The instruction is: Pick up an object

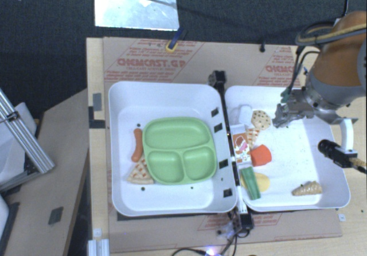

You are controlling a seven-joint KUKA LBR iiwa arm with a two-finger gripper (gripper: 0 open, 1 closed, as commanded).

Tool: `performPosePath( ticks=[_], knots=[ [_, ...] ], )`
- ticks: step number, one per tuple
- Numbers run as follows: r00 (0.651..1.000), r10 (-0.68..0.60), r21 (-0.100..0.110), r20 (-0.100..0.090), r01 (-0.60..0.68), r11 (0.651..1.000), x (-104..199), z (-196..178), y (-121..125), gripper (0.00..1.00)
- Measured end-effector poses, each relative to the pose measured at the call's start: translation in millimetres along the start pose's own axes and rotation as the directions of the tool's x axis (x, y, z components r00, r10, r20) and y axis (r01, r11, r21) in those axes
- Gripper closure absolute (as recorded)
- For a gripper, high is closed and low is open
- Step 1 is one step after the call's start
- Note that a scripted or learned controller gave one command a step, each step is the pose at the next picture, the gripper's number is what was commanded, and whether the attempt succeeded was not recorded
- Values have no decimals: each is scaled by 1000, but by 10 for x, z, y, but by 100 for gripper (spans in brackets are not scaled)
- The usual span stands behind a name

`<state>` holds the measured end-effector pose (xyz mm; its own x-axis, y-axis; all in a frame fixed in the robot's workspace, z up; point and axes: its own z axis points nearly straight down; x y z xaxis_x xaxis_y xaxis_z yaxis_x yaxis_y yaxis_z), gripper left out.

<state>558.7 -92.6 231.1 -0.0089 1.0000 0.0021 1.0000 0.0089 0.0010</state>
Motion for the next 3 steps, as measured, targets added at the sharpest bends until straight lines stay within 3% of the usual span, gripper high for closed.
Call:
performPosePath(
  ticks=[1,3],
  knots=[
    [1000,2,2,1,-2,1000,217,-8,-227,100],
    [1000,4,1,2,-4,1000,265,134,-178,100]
  ],
)
